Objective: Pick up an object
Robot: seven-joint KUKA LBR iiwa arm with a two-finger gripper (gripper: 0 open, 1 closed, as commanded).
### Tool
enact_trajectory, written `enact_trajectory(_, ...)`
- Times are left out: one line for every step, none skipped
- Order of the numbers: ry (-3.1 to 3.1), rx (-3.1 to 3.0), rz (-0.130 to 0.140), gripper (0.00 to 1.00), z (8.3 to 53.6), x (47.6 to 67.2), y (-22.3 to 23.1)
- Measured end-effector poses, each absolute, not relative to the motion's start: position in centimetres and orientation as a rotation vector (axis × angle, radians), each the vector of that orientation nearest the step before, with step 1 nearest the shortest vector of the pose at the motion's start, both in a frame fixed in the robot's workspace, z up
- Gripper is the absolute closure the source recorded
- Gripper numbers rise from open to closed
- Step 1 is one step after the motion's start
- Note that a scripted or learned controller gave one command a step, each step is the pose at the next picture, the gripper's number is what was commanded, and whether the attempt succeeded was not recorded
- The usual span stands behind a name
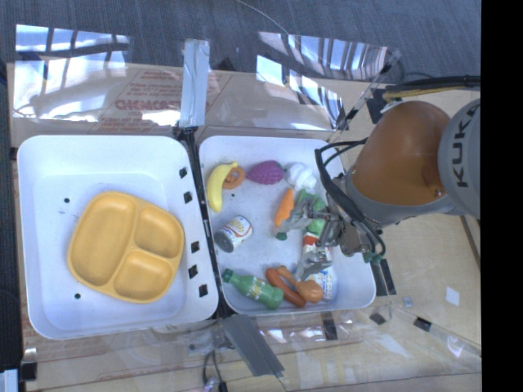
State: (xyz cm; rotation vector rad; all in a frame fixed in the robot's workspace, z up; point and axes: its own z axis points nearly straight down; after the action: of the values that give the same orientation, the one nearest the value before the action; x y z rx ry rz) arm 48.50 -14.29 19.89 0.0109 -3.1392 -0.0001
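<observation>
My arm [409, 166] reaches over the right edge of the right bin [245, 149], its orange band covering that corner. The left bin [41, 243] carries a yellow divided plate [124, 246], well apart from where I am working. In the right bin the toys lie scattered: a banana [216, 184] and a purple bunch of grapes [265, 172] near the far wall, a small can [234, 230] toward the middle, a carrot [284, 207] just left of my wrist, and along the near wall a green bottle [255, 288] with a sausage [286, 284] touching it.

My tool [317, 247] sits low among the clutter on the bin's right side. Whether it is spread or pressed together I cannot tell; the small pieces around it blur into one another.

As I judge it, nothing is lifted yet: every toy I can make out rests on the bin floor. The pick itself is left. The nearest candidates are the carrot just beside the tool and the sausage just below it.
</observation>
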Motion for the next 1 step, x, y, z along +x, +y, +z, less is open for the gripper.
enact_trajectory(-3.142,-0.095,0.000,0.00,9.22,52.87,-15.40)
